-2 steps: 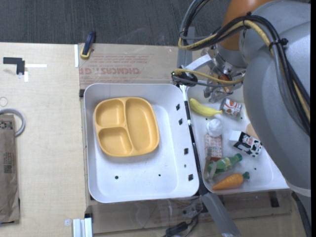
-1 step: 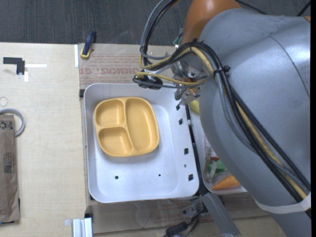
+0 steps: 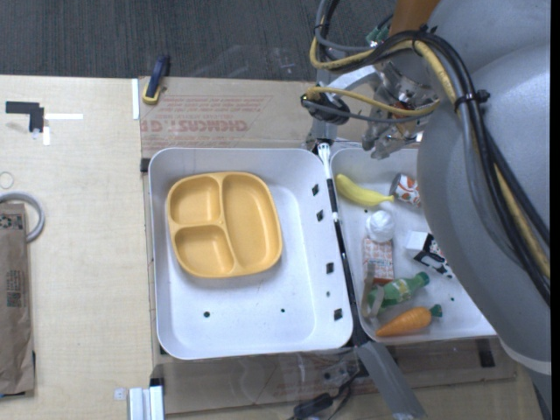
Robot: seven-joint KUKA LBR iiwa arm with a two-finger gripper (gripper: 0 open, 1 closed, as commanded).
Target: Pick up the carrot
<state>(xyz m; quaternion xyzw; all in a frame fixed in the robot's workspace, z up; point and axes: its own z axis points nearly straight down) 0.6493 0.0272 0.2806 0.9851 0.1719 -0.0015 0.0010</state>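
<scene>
The carrot (image 3: 408, 321) lies at the near edge of the right bin (image 3: 472, 326), orange with a small green tip at its right end, tilted slightly so that end sits higher. Just behind it and touching or nearly so is a green bottle (image 3: 398, 290) lying on its side, its cap pointing to the right. Behind that stands a slim carton with red print (image 3: 377, 260), topped by a white bottle (image 3: 381, 225) with a round cap. To the right of these, partly under the arm, is a small white and black item (image 3: 429, 249) that cannot be made out. Farther back a banana (image 3: 361, 192) lies across the bin near its left wall, and a small red and white packet (image 3: 407, 189) sits just to its right.

The left bin (image 3: 175, 322) holds a yellow divided plate (image 3: 225, 224) with three compartments, set toward its far left part.

The grey arm (image 3: 499, 147) covers the right side of the view, its cables looping over the far end of the right bin. The gripper (image 3: 389, 129) hangs among them above the bin's far edge, well apart from the carrot; its state cannot be told.
</scene>
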